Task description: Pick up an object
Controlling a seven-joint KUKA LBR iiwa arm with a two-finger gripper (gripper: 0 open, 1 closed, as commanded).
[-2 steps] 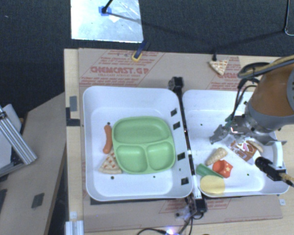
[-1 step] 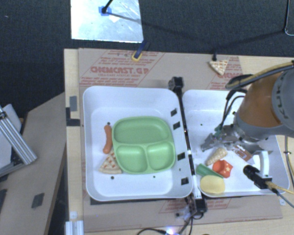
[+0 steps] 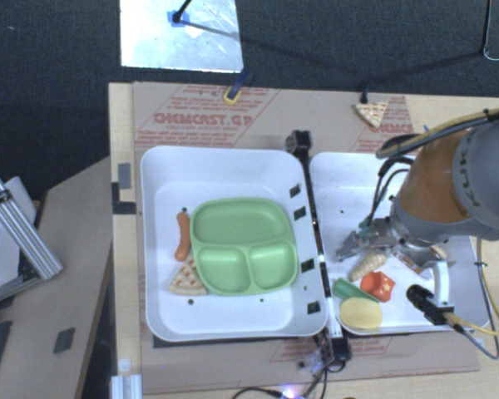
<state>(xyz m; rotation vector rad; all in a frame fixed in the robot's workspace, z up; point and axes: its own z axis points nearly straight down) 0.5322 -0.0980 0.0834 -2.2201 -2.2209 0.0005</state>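
Hovering low in the right bin (image 3: 341,181), the gripper (image 3: 359,243) spreads its fingers (image 3: 349,246) apart, holding nothing; the pale bread roll (image 3: 367,265) lies just beside them, near the red pepper (image 3: 377,285).

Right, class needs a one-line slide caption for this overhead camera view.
KUKA arm's gripper hovers over toy food in the right bin; green divided tray sits in the left bin.
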